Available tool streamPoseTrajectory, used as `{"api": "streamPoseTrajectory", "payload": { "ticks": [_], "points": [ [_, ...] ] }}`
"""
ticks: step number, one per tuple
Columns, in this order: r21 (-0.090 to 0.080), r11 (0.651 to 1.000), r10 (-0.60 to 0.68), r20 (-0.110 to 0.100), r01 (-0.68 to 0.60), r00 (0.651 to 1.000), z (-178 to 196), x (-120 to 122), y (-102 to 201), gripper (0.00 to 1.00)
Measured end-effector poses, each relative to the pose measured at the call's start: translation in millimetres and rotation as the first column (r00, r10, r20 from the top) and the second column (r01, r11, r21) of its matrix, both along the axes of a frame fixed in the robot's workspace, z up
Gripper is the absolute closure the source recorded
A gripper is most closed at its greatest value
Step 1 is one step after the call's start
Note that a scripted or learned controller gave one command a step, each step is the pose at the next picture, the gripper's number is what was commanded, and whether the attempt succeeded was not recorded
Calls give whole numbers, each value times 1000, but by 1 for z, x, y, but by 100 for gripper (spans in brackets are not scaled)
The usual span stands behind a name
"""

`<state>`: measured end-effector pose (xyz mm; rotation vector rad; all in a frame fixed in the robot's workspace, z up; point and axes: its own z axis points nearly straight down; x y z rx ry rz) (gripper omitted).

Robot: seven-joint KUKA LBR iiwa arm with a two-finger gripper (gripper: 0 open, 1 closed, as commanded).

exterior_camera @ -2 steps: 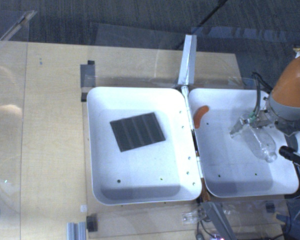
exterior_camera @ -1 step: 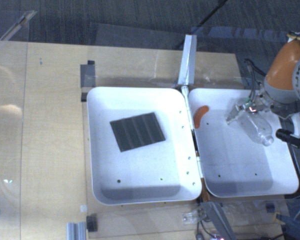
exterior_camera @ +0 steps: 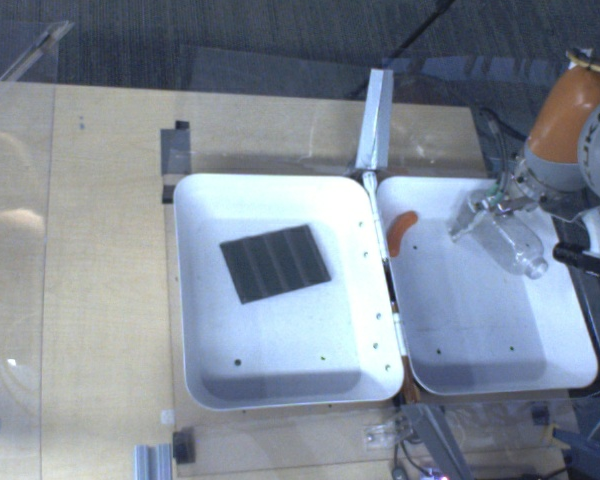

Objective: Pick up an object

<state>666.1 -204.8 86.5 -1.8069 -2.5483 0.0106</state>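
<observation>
A small orange object (exterior_camera: 402, 228) lies in the right bin (exterior_camera: 500, 368), close against its left wall near the back. A dark grey ribbed rectangular pad (exterior_camera: 276, 262) lies flat in the middle of the left bin (exterior_camera: 280, 383). My gripper (exterior_camera: 495, 240) hangs over the back right part of the right bin, to the right of the orange object and apart from it. Its two pale, blurred fingers (exterior_camera: 467, 224) stand spread, so it is open with nothing between them.
The grey arm with its orange band (exterior_camera: 568, 108) comes in over the right bin's back right corner. A metal upright (exterior_camera: 374, 128) rises behind the ridge where the two bins meet. Bare wooden bench (exterior_camera: 80, 268) lies left of the bins.
</observation>
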Motion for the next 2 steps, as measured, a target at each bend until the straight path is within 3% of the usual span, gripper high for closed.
{"api": "streamPoseTrajectory", "payload": {
  "ticks": [1, 2],
  "points": [
    [0, 999, 54, -3, -54, 999, 0, -1, -2, 0],
    [-3, 993, 116, 9, -116, 993, 17, 1, 0, 0]
  ]
}}
